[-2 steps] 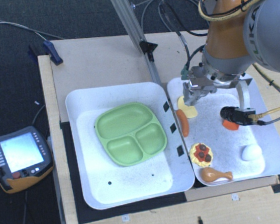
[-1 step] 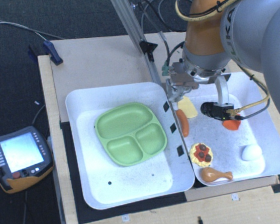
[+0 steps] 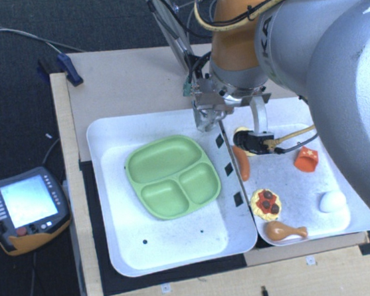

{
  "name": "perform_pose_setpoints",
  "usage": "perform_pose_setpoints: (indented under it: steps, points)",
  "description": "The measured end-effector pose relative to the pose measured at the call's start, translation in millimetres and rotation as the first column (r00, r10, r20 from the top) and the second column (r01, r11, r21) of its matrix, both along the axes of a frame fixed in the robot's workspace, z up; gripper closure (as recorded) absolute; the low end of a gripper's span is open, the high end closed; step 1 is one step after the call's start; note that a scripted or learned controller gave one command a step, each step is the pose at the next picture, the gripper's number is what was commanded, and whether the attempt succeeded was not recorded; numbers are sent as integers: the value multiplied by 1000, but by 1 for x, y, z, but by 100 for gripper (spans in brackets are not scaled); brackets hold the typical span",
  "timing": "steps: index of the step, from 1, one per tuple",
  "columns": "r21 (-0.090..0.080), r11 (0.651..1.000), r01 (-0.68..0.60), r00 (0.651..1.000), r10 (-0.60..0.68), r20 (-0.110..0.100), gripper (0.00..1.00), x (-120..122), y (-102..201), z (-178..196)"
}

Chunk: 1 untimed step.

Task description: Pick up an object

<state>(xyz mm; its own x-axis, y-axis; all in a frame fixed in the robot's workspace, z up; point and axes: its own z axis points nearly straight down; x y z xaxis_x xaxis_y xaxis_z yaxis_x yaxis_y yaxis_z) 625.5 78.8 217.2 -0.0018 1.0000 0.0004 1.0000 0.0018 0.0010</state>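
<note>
Green plate [image 3: 173,177] lies flat near the middle of the left bin [image 3: 127,251], turned a little, its three compartments facing up and bare. It looks like moulded plastic: light, stiff and fairly slick, unlikely to break but apt to slide on the bin floor if nudged. It is probably too broad to span, so the raised rim is the sensible place to take hold, most likely the corner at 1 o'clock, which is nearest the arm. A pinch on the thin rim would probably let the plate swing and tip as it lifts.

The tool [image 3: 207,122] hangs just beyond that corner, at 1 o'clock from the plate and over the far edge of the left bin. I cannot tell how far open it is, and nothing is seen in its grip.

In the right bin [image 3: 298,194], an orange sausage-shaped toy [image 3: 241,162] lies along the divider, with a toy pizza [image 3: 266,203] at 5 o'clock from it and a drumstick [image 3: 284,231] nearer the front. A red piece [image 3: 306,160] and a white egg [image 3: 331,201] sit further right. All look small and light. The pale surface [image 3: 130,83] shows beyond the bins.
</note>
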Motion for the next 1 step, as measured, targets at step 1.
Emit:
perform_pose_setpoints:
  steps: [1]
  points:
    - [-1, 1000, 1, 1000, -1, 0, 0, 0, 0, 0]
